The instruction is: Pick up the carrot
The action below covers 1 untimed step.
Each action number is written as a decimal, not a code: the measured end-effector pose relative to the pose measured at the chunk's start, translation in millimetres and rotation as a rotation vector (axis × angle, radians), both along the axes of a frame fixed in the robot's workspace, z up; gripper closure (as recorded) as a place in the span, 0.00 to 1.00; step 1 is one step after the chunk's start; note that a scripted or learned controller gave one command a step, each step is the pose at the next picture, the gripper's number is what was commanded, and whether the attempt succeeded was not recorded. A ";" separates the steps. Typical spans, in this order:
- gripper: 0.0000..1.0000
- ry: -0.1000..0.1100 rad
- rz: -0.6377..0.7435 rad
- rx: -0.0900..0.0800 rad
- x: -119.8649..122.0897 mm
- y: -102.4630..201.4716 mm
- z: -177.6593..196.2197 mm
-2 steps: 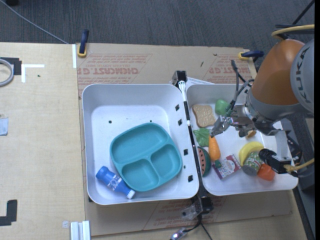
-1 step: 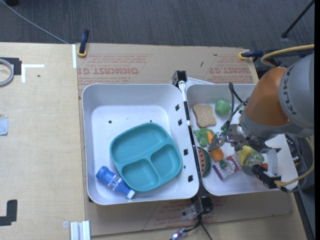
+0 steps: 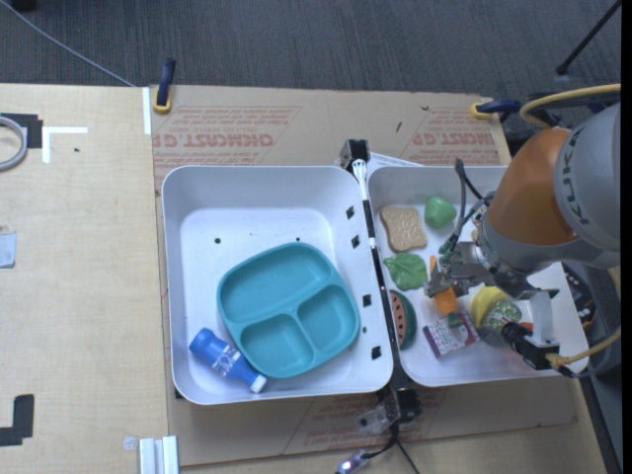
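Carrot [image 3: 446,301] is met by the end effector [image 3: 443,282]; its state cannot be told. Closing, then lifting, is judged next.

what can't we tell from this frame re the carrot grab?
- Hand: open or shut unclear, small and partly under the arm's wrist.
- Carrot: just an orange bit beneath the hand; grip contact unclear.
- Right bin: far side covered by the arm.
- Pink packet: print too small.

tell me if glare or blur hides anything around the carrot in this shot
Camera view: lighting is even with no strong glare; the small orange carrot is sharp enough but partly covered by the gripper; the arm casts only soft shadow on the right white bin.
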State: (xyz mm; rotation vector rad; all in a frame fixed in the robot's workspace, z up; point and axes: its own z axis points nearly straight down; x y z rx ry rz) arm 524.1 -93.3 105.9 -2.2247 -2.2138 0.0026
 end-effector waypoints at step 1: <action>1.00 -0.003 0.004 -0.001 -46.4 100.8 86.1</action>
